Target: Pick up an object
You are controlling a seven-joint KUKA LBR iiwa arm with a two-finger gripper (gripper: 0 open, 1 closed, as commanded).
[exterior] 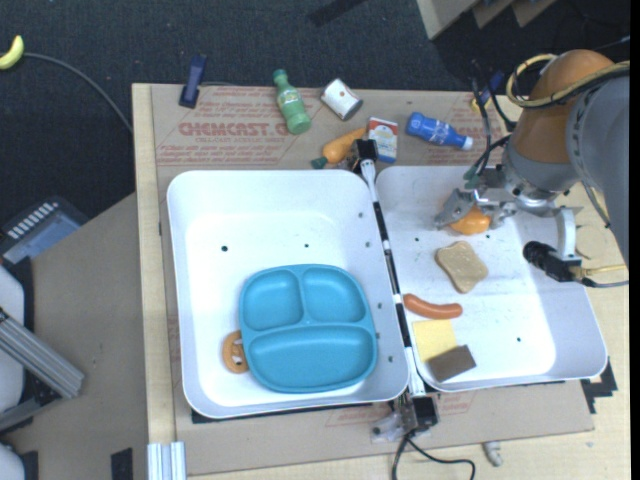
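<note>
My gripper (468, 208) is low over the back left part of the right bin (560, 358), right at a small orange object (472, 224) that lies on the bin floor and is partly covered by it. In the same bin lie a slice of bread (461, 266), a hot dog (432, 308), a yellow cheese slice (430, 336) and a brown block (452, 362). The grey arm (590, 118) comes in from the upper right.
The left bin (200, 218) holds a blue divided plate (305, 326) and a pretzel (234, 353) beside it. Behind the bins on the bench lie a green bottle (292, 103), a white can (341, 98), a blue bottle (437, 131), a small carton (382, 138) and a carrot (340, 148).
</note>
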